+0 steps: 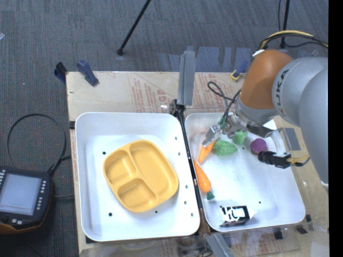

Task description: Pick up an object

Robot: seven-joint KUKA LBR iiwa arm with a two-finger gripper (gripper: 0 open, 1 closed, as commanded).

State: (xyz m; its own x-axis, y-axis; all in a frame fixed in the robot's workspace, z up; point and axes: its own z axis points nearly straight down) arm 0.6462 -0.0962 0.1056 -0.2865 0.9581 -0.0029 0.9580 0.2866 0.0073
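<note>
Nearest the camera, a black-and-white card [235,213] lies in the right bin [278,208]. Above it, two carrots [202,176] hug the left wall. One carrot's upper end sits at the pincer [216,132], beside green [224,148] and purple [258,144] toys; whether the pincer grips it, I cannot tell. Left bin [91,143]: yellow tray [140,175].

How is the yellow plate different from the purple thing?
The yellow plate is big and flat with three compartments; the purple thing is small and round. The yellow plate lies in the left bin; the purple thing sits in the right bin, close to the gripper. Both rest on a white bin floor.
</note>
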